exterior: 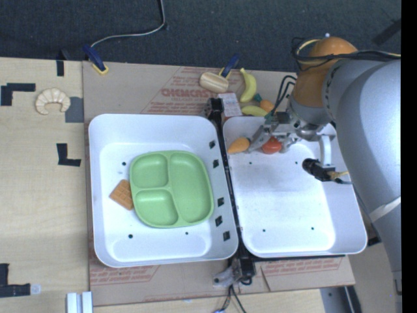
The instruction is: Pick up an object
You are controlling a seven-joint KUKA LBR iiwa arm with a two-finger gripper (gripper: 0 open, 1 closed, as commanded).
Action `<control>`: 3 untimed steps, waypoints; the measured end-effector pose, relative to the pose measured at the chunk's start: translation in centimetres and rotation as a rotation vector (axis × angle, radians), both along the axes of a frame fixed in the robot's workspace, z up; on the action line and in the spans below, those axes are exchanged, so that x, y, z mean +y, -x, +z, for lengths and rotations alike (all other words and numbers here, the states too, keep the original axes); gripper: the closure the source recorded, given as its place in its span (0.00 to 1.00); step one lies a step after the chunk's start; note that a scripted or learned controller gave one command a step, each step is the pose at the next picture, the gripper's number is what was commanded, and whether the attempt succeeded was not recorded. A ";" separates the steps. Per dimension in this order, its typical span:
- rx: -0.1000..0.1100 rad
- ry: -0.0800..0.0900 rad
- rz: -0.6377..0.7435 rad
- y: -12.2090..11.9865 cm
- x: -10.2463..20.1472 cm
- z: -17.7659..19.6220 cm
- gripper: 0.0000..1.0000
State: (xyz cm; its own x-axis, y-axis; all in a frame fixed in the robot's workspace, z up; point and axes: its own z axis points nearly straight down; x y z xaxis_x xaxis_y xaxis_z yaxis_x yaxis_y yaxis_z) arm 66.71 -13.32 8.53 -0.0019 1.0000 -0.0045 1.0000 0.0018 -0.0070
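Note:
In the right bin [293, 240] an orange carrot-like piece [238, 145] lies at the far left corner. Just right of it sits a small red, tomato-like object [272, 147]. My gripper [272, 134] hangs directly over the red object, partly hiding its top; whether it touches it I cannot tell. The grey arm with its orange band [326, 51] comes in from the right. In the left bin [111, 240] a green divided plate [172, 189] lies flat, with a tan cracker-like piece [121, 194] at its left edge.
Behind the bins on the cardboard lie a bread roll [214, 81], a banana [247, 85], another yellow piece [255, 110] and a small box [229, 103]. A croissant [52, 100] rests on the bench at far left. A dark fitting [318, 168] juts over the right bin.

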 end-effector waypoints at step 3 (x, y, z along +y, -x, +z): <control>-0.001 0.003 -0.002 0.0 1.4 0.0 0.00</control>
State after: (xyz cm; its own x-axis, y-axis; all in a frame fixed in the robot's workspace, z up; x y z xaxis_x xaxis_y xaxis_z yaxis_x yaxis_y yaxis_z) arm 66.70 -11.87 8.54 -0.0002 1.0000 -0.0075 1.0000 0.0002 -0.0059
